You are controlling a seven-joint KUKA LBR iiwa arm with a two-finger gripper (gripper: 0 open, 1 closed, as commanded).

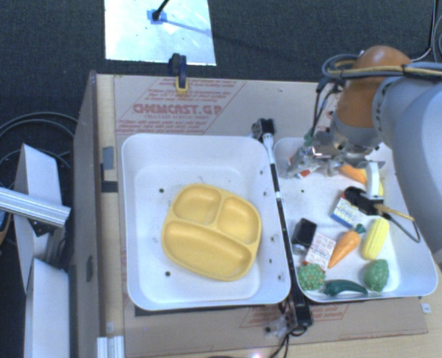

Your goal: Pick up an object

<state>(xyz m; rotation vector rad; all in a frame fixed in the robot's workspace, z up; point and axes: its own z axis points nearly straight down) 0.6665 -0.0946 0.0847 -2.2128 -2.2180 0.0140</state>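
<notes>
End effector (316, 157), grip state unclear, sits low at the right bin's (422, 274) far edge beside a small orange carrot (352, 173).

Two bins sit side by side: the left bin (142, 200) holds a divided plate (212, 231) at its centre. In the right bin (422, 274), the gripper (319, 157) is at eleven o'clock, a carrot (343, 247) at centre, corn (376, 238) just beside it at three o'clock, and broccoli (311, 277) at seven o'clock.
</notes>
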